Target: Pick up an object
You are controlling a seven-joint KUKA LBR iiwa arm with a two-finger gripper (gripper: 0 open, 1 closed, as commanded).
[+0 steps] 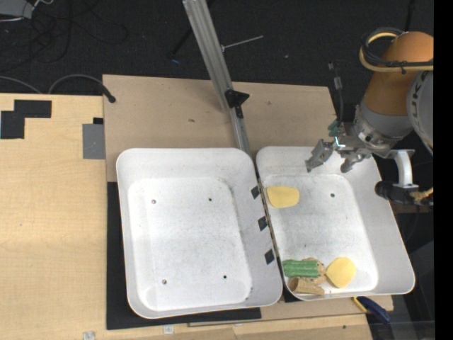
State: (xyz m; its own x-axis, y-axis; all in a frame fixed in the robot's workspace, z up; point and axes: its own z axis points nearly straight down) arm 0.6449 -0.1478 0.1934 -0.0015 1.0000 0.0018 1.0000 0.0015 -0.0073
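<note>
- Arm [396, 83] enters from the right, grey with orange band, wrist over the upper right corner of the right bin [375, 232].
- Claw [334, 160] hangs above the top rim of the right bin, fingers spread apart, nothing between them; open.
- Right bin contents: pale yellow flat object [282, 196] near the upper left of the bin floor, close to the divider side.
- Green ridged object [301, 268] lies flat at the lower left of the right bin.
- Round yellow object [342, 271] just right of the green one, touching or nearly so, can't tell.
- Tan/brown object [308, 285] below the green one, against the bin's lower rim, partly hidden.
- Claw is well apart from all four objects; nearest is the pale yellow one, down and to its left.
- Left bin [134, 190] sits beside the right bin, rims touching along the middle, small black clips there.
- Both bins rest on the counter [163, 112]; a slanted aluminium rail [212, 55] runs from the top down to the bins' junction.
</note>
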